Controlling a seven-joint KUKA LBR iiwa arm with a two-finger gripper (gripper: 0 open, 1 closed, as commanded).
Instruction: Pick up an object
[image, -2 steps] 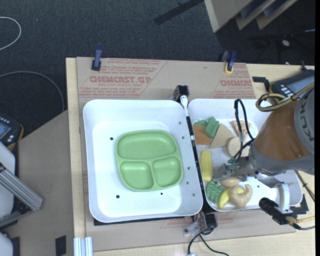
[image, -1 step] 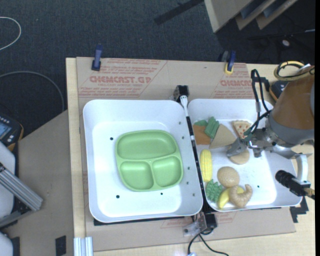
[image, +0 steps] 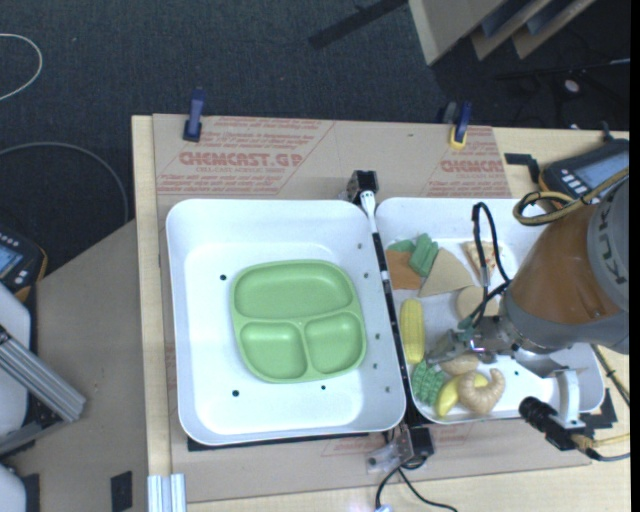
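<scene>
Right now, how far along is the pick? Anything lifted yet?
Done: the arm is over the right bin, its hand low among the toy food. In hand: nothing I can confirm; the corn cob, banana and tan piece all lie on the bin floor. Left: grip one item and lift it. The green divided plate sits in the left bin.

One fixed camera looks down at a slant from above the bench (image: 300, 160) — far enough back to take in both white bins, the left bin (image: 190, 300) and the right bin (image: 440, 215), with dark floor beyond the far edge.
</scene>
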